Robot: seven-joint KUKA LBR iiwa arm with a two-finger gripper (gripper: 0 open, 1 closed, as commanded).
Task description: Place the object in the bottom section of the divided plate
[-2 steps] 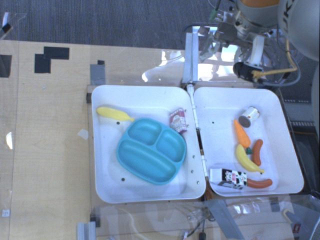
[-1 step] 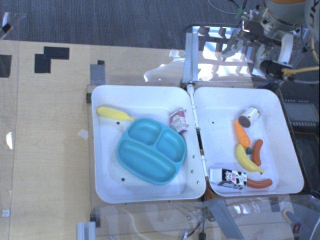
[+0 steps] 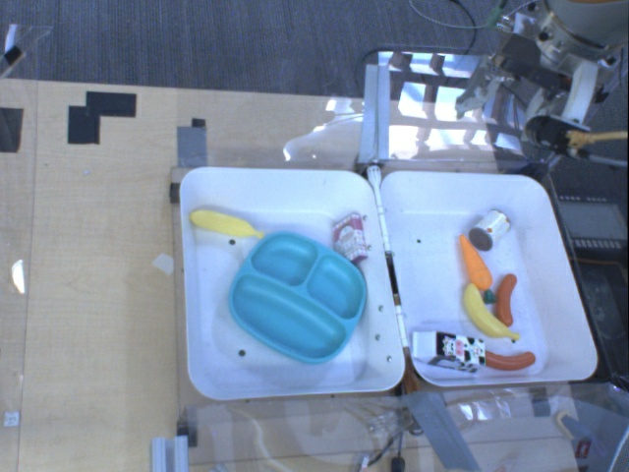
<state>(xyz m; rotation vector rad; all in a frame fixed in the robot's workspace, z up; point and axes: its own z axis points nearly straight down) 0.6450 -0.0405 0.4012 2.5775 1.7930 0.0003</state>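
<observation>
The gripper (image 3: pixel 491 77) hangs above the bench beyond the right bin's (image 3: pixel 550 205) far edge; whether it is wide or narrow cannot be told. The divided plate (image 3: pixel 298 296) sits mid left bin (image 3: pixel 197 362). Judged: nothing is picked yet; the arm must descend onto an object, perhaps the carrot (image 3: pixel 475 262).

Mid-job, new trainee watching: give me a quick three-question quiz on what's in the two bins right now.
1. True or false: the blue divided plate sits in the left bin.
2. Which lies beside the carrot in the right bin? A) spoon B) banana C) cup
3. Fill in: the milk carton lies along the right bin's ____ edge.

Key: 1 true; 2 B; 3 bottom.
</observation>
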